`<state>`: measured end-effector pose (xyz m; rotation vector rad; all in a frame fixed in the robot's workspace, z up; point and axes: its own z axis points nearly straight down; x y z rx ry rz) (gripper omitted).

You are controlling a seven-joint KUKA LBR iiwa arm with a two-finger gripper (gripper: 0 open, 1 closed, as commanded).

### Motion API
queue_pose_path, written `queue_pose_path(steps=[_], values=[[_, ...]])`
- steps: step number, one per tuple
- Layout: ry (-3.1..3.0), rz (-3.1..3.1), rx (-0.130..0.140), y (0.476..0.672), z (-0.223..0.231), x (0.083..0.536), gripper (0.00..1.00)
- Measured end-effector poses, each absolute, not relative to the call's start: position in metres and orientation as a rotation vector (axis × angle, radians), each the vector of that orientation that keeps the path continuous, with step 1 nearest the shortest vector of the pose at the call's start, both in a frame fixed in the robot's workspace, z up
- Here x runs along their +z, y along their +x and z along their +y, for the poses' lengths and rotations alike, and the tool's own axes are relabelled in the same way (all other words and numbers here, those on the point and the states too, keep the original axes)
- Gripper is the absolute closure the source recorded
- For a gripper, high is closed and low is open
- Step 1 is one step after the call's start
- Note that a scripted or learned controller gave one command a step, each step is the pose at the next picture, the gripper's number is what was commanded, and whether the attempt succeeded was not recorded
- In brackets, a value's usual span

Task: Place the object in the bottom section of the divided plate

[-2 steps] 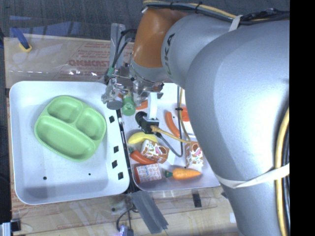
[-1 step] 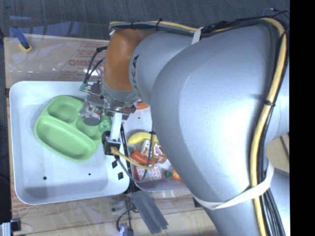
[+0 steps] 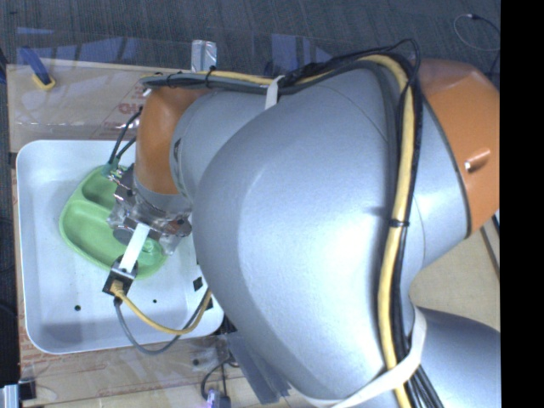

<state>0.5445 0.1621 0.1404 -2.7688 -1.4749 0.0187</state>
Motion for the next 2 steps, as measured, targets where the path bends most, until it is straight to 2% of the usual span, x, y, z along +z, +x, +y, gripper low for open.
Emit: queue_pose_path(steps=[1,2], values=[[-2.690,-1.617,0.012,0.5423,0.2054,0.2170,1.00],[-2.690,-1.617,0.012,0.5423,0.2054,0.2170,0.00]])
